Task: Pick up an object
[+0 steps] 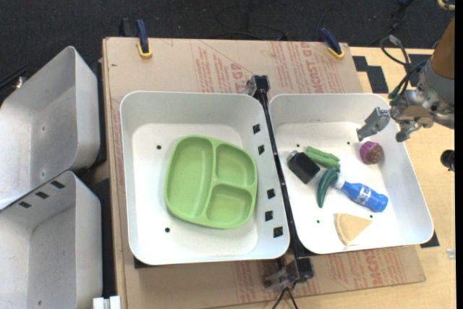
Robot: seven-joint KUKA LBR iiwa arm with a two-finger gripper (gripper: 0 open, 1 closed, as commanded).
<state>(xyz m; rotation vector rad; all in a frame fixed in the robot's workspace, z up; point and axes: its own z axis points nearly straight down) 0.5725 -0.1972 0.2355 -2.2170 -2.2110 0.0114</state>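
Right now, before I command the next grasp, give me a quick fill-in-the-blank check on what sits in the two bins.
1. The green divided tray lies in the ____ bin.
2. The small round object nearest the gripper is ____ in colour.
3. The blue bottle lies in the ____ bin.
4. The tan wedge has ____ touching it.

Missing words: left; purple; right; nothing
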